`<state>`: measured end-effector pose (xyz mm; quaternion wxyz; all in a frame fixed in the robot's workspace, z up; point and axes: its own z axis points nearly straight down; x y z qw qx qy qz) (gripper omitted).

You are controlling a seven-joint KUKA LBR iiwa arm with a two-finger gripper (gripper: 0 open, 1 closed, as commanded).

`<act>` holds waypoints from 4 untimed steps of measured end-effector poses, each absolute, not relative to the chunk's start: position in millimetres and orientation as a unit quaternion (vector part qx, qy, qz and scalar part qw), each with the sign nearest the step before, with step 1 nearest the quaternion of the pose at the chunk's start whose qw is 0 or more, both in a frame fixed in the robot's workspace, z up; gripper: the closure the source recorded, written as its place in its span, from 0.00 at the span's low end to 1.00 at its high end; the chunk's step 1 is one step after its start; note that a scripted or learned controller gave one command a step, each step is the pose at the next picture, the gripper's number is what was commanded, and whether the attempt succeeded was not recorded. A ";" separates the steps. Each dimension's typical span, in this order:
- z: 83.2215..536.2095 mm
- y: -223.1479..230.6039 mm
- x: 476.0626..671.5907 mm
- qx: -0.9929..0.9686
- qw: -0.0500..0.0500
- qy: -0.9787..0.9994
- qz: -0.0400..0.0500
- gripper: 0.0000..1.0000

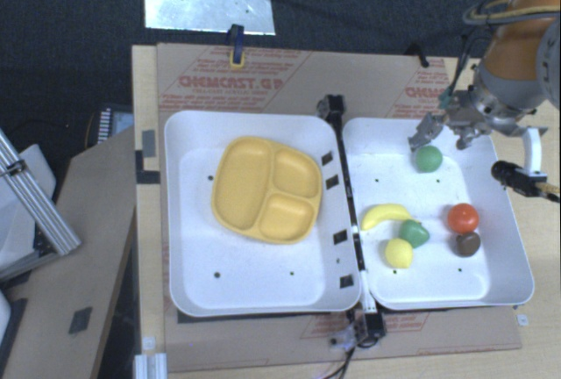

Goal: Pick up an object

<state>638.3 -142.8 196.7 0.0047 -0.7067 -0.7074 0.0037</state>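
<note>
Nearest the lens, a yellow lemon [399, 253] lies in the right bin [504, 281], touching a green pepper [415, 233] beside a banana [386, 215]. Gripper [445, 132] hangs at that bin's far edge, fingers spread apart, gripping nothing. A green ball [428, 159] sits just below the left finger [425, 132]. Tomato [463, 217] and brown fruit [466, 244] lie nearer the camera than the fingers. A yellow tray [266, 189] occupies the left bin [188, 281].

Obscured and cropped items

Arm [526, 35] is cut off by the right edge. Gripper [447, 133] finger spacing is blurred. Brown object [467, 245] is too small to identify.
</note>
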 end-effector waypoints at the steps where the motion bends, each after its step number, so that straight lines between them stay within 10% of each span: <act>1: 205.4 -142.6 641.2 -0.706 -0.001 -0.708 0.000 0.00; 4: 85.1 -132.5 639.0 -0.706 -0.001 -0.708 0.000 0.00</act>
